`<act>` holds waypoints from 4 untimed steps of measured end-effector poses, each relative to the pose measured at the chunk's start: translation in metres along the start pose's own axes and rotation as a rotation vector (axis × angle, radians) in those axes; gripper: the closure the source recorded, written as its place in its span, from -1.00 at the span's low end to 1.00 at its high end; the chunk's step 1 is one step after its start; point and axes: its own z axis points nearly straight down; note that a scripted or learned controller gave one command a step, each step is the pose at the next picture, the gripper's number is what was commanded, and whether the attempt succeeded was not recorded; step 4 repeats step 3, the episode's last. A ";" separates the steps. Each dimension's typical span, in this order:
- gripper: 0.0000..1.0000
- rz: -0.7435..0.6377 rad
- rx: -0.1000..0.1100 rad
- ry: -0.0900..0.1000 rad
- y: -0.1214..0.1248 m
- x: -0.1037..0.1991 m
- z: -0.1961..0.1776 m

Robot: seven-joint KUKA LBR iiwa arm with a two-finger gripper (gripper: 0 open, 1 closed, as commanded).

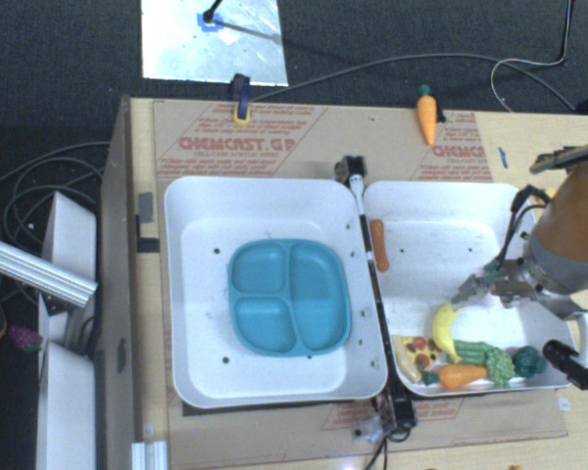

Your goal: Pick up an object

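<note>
The claw (480,287) hangs open and empty in the right bin (441,204), just above the toy banana (443,331) (nearest of the pile). It should drop straight, straddling the banana's narrow width, clear of the broccoli (485,355).

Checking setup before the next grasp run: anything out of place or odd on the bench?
One toy carrot lies outside both bins, on the cardboard behind the right bin. The other toy food is crowded into that bin's near corner: banana, a second carrot, greens. The blue divided plate sits squarely in the left bin.

Toy carrot (427,116) and yellow clamp (241,99) on cardboard (274,140).
</note>
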 end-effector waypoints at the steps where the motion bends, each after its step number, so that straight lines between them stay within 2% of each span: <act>1: -1.00 -0.003 0.002 0.003 0.005 0.074 0.041; 2: 1.00 -0.004 0.001 0.003 0.005 0.074 0.030; 3: 1.00 -0.005 -0.002 0.002 0.111 0.112 -0.061; 4: 1.00 -0.005 -0.002 0.002 0.111 0.112 -0.061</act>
